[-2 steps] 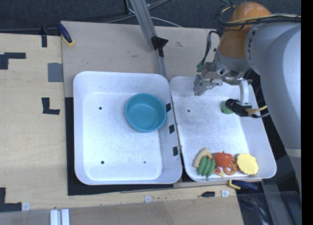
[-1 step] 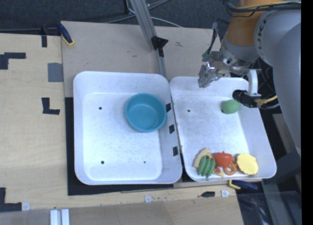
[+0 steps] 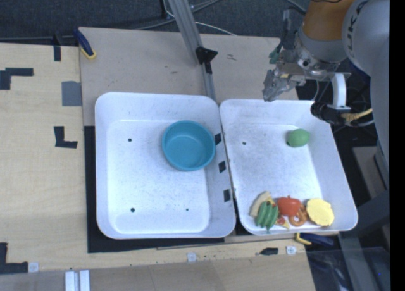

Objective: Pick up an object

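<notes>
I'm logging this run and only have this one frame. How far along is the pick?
Nothing looks picked yet. The gripper hangs above the far rim of the right bin, with nothing visible between its fingers. In that bin, the green ball lies by itself, and the pile of toy food sits at the near edge. The blue bowl rests in the left bin. Descending, grasping and lifting all remain.

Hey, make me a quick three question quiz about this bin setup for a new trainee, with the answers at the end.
1. True or false: the blue bowl sits in the left bin.
2. Which item lies alone in the right bin, apart from the pile at the near edge? A) yellow piece B) green ball C) red piece
3. Fill in: the hand hangs above the right bin's ____ edge.

Key: 1 true. 2 B, the green ball. 3 far.
</notes>
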